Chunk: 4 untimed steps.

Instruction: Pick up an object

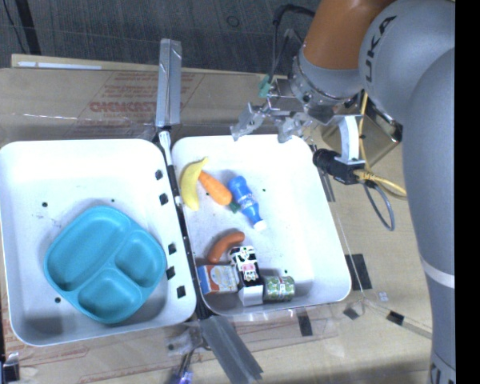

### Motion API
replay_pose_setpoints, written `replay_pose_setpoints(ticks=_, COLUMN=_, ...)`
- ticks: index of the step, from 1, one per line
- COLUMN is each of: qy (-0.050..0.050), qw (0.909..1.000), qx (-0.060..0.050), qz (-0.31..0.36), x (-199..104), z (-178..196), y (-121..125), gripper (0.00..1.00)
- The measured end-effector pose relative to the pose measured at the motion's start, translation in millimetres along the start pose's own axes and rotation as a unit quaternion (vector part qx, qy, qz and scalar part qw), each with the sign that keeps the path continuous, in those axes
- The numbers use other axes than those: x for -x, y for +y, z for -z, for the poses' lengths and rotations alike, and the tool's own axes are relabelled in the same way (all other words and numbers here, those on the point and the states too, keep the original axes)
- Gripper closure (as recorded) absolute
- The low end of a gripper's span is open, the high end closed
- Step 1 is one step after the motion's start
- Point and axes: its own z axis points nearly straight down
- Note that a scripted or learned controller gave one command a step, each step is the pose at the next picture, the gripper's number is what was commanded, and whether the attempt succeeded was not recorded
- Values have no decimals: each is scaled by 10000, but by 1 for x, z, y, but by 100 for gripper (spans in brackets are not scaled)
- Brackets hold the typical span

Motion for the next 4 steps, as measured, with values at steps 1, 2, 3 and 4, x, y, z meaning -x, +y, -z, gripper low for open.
replay_pose_setpoints(ticks=1, qy=-8, qw=9996, qx=66, qz=-269, x=4, z=-165, y=-19, gripper=0)
replay_pose_setpoints(ticks=2, qy=-4, qw=10000, qx=38, qz=-1, x=3, z=-192, y=-10, gripper=0)
replay_pose_setpoints(ticks=3, qy=-10, qw=10000, qx=33, qz=24, x=3, z=-182, y=-9, gripper=100)
replay_pose_setpoints(ticks=4, qy=-7, qw=9850, qx=31, qz=1723, x=-74, z=-92, y=-16, gripper=100)
